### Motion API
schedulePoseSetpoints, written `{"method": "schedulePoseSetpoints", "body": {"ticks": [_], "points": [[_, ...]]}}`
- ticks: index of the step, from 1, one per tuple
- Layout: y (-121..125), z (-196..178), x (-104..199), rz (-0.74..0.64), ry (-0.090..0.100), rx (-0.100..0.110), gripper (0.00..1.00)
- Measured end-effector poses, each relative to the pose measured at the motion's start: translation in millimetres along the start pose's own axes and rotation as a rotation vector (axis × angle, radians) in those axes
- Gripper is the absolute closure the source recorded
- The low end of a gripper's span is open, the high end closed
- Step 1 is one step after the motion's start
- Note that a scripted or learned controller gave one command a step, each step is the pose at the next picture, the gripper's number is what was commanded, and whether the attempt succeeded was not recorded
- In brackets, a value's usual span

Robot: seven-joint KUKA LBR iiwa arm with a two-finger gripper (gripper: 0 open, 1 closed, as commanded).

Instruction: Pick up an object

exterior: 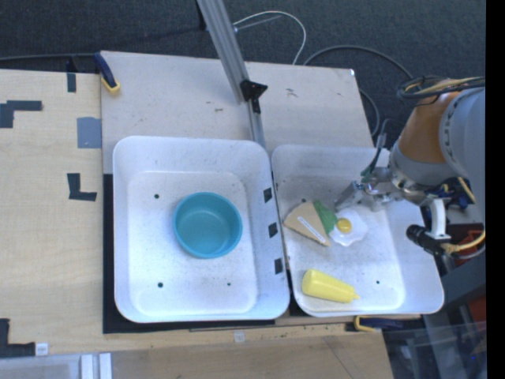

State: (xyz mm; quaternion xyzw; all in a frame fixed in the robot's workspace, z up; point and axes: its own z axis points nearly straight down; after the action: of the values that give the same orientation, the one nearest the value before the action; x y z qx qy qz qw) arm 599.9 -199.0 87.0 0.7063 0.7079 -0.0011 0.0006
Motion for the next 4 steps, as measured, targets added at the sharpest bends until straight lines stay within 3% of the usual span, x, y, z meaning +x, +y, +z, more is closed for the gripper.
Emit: {"method": "schedulePoseSetpoints", "body": {"ticks": [1, 4], "points": [[0, -11, 1, -0.002, 0.002, 0.001, 1.00], [-7, -159, -4, 0.000, 0.001, -0.005, 1.00]]}}
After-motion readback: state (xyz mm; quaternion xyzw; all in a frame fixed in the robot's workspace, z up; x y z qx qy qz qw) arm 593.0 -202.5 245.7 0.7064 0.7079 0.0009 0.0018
